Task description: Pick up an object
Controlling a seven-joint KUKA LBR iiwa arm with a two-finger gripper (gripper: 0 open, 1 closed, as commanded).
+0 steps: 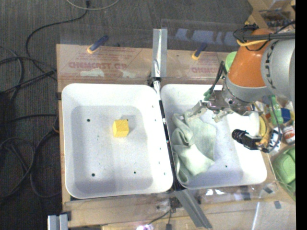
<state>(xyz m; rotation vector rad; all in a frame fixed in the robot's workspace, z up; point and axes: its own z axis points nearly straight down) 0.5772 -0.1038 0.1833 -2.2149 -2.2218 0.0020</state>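
Gripper (208, 113): positioned over the right bin (240, 163), in its rear half. The fingers (193, 111) stand spread apart, one angled toward the middle of the bench, the other toward the arm's side. From where I stand nothing can be seen pinched between them. The fingertips sit at the upper edge of the cloth (194, 147); whether they touch it cannot be told.

Arm (280, 73): enters from the right, grey, with the orange band (247, 70) directly above the wrist.

Cloth: pale green, crumpled, lying in the left half of the right bin. It runs from just below the gripper down toward the front wall and lies against the wall nearest the other bin.

Left bin (81, 147): holds one yellow block (121, 128), near the middle of the floor, slightly to the rear, well apart from every wall and from the gripper.

Surroundings: both bins rest on a brown board (110, 67). A metal bar (159, 51) runs between them at the rear. Two clamps with blue handles (97, 44) grip the board's far edge. Dark cables (29, 47) trail over the carpet to the left.
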